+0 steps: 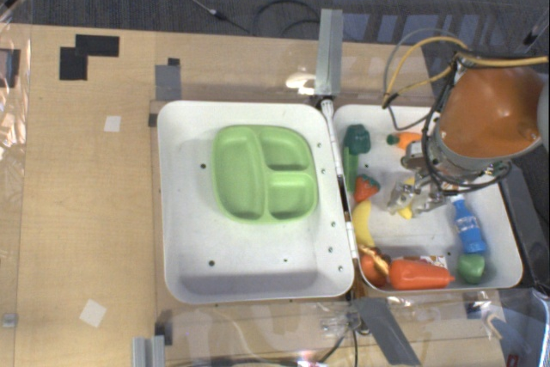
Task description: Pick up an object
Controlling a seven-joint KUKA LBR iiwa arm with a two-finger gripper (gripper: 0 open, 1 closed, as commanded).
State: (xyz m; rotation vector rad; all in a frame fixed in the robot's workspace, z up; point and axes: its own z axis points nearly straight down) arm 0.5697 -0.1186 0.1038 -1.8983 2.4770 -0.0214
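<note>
My gripper (411, 200) hangs low inside the right bin (507, 258), under the arm's orange band (490, 112). A small yellow piece (406, 213) shows just beneath it; whether the gripper touches it I cannot tell. Around it lie a red toy fruit (365, 187) and a yellow banana (363, 223) to its left, and a blue bottle (468, 228) to its right. A dark green vegetable (356, 138) and a small orange piece (404, 139) lie at the bin's far end. An orange carrot (418, 273) and a green round item (471, 268) lie along the near wall.
The left bin (185, 211) holds a light green divided plate (264, 172). A metal post (328, 56) stands behind the ridge between the bins. Yellow and black cables (412, 64) loop above the arm. Black tape marks (86, 54) sit on the bench at far left.
</note>
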